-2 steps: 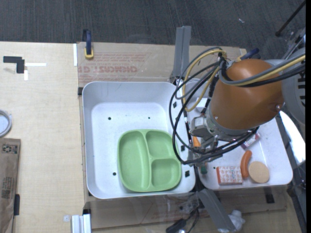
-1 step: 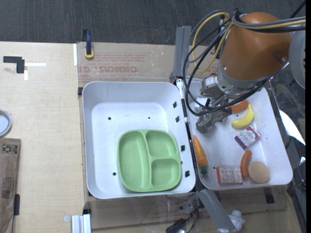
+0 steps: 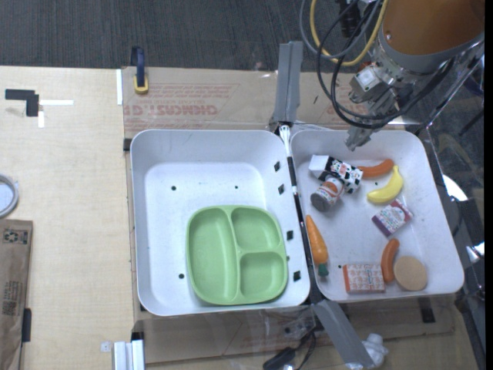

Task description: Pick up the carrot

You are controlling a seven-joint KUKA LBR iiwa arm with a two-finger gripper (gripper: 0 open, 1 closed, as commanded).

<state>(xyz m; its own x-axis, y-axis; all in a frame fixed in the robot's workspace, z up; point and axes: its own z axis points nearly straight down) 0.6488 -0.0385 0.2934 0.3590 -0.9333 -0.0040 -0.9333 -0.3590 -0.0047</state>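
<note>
The orange carrot with a green tip (image 3: pixel 316 244) lies along the left wall of the right white bin (image 3: pixel 436 206), in the lower middle of the frame. The grey gripper (image 3: pixel 358 138) hangs over that bin's upper rim, well apart from the carrot, nothing between its fingers; whether they are apart or together I cannot tell. Near it lie a yellow banana (image 3: pixel 387 188), a small can (image 3: pixel 326 194) and a black-and-white cow toy (image 3: pixel 344 173). The left white bin (image 3: pixel 154 206) holds a green divided plate (image 3: pixel 236 254).
</note>
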